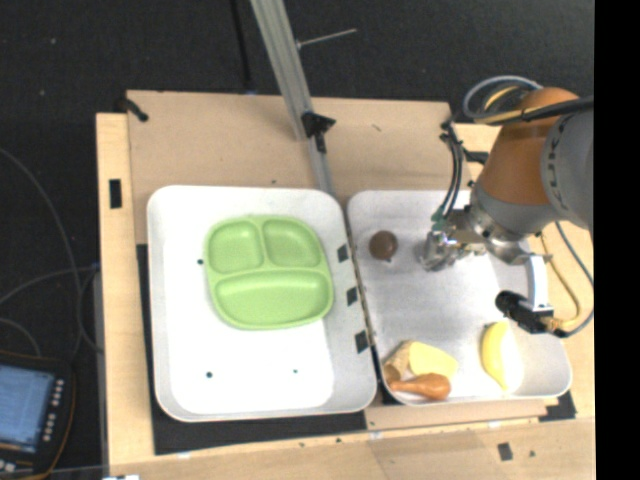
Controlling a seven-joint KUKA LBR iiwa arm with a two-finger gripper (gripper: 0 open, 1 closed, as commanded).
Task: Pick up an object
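Reaching in from the right, the grey arm with its orange band holds the gripper point(437, 251) low over the far part of the right bin point(440, 318). Whether it is clenched or released cannot be told from this angle, and nothing visible sits in its grasp. A small brown round object point(383, 245) lies just left of it, apart. Along the near edge of that bin lie a yellow piece point(428, 357), an orange carrot-like piece point(420, 386) touching it, and a banana point(497, 356) farther right. A green divided plate point(268, 272) rests in the left bin point(180, 368).
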